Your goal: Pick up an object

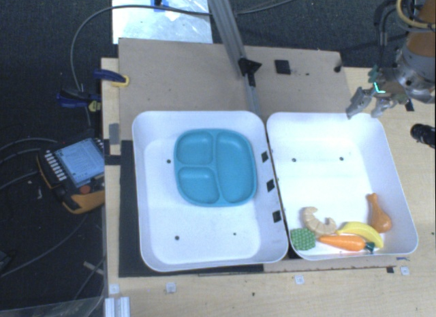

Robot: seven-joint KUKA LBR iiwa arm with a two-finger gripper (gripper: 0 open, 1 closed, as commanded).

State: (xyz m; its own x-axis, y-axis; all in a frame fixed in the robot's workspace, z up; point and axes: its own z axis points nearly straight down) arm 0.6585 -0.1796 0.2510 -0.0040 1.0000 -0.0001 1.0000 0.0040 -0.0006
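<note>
The gripper (368,102) is hanging over the far right corner of the right bin (327,138), well above and apart from the things lying in it. Its two fingers are standing spread open with nothing between them (a small green light is glowing just above them).

All the objects are sitting bunched along the near edge of the right bin: a green piece (303,239) at the left, a tan curled shrimp (317,221) just beside it, a carrot (342,243) lying flat, a banana (361,230) touching the carrot, and an orange-brown drumstick (378,215) leaning toward the bin's right wall.

The left bin (157,240) is holding a blue divided plate (215,167), which is lying flat in its far half.
</note>
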